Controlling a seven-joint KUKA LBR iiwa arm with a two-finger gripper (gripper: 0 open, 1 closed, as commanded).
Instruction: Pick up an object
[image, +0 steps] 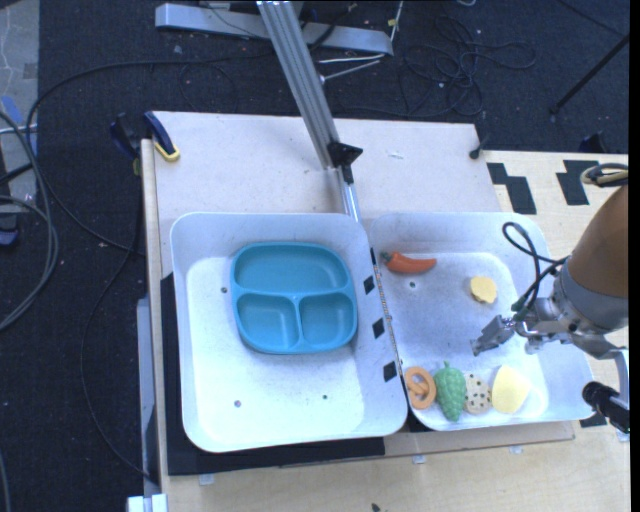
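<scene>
Gripper (490, 337): it hangs low over the right bin (450, 228), near the middle of the floor; nothing is seen between the fingers, and how far they stand apart I cannot tell.
Arm (600, 270): it reaches in from the right side, with a black cable looped above the wrist.
Nearest objects: pale yellow piece (510, 389) and speckled cookie (478, 395), just below the gripper at the front wall.
Other objects in the right bin: pretzel (419, 386), green bumpy piece (451, 391), small yellow chip (484, 290), orange carrot-like piece (410, 263).
Advice: the front row lies packed, touching each other; I judge the yellow chip, which lies alone, the easier target. Come straight down, centre over it, then close.
Count: six small objects in the right bin; one blue divided plate (295, 298) in the left bin (210, 400); two bins.
</scene>
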